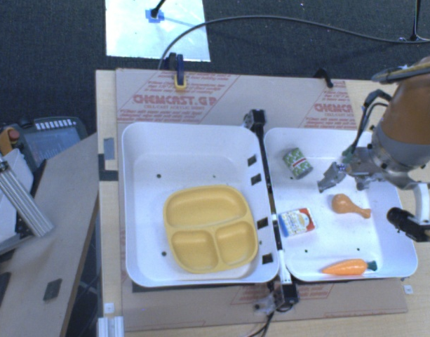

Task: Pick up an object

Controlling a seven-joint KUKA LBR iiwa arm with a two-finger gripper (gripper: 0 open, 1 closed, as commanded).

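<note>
Over right bin (404, 262): fingers (332, 180) between can (297, 162) and drumstick (349, 206).

A light wooden bench (106, 209) carries a clear protective sheet printed with red "CHEMCAST" lettering (200, 90). On that sheet, two shallow white bins sit side by side, touching along a black clipped seam. The left bin (141, 188) is the landmark; the right bin (320, 139) sits just beside it. A yellow clamp (179, 76) grips the sheet's far edge, beyond the left bin.
</note>
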